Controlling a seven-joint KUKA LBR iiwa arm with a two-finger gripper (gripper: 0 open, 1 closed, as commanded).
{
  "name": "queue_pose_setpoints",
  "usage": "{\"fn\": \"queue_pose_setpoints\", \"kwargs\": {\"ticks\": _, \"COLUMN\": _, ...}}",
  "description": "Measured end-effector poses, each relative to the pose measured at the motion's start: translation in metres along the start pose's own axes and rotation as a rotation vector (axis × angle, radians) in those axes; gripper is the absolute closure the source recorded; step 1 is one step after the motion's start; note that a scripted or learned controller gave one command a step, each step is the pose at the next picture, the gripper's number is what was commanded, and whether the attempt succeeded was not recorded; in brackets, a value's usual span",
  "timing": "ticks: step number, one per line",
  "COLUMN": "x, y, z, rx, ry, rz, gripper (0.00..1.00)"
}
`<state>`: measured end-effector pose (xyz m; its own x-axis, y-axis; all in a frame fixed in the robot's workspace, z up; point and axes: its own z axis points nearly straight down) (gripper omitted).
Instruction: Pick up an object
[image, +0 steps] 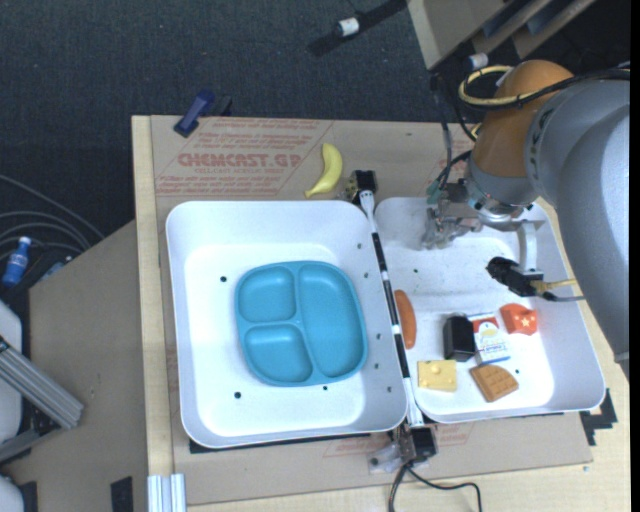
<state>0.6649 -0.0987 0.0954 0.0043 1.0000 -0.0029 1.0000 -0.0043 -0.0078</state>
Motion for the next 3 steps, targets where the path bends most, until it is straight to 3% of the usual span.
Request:
{"fn": "queue_pose_setpoints", "kwargs": {"ticks": 1, "x": 0.000, "y": 0.000, "z": 0.000, "rx": 0.001, "ry": 0.000, "rz": 0.000, "gripper": 0.00}}
{"fn": "queue_pose_setpoints", "kwargs": {"ticks": 2, "x": 0.007, "y": -0.003, "z": 0.011, "rx": -0.006, "ry": 0.003, "rz": -0.004, "gripper": 0.00}}
{"fn": "queue_pose_setpoints", "kwargs": {"ticks": 3, "x": 0.004, "y": -0.040, "z": 0.011, "rx": -0.006, "ry": 0.003, "rz": -0.003, "gripper": 0.00}}
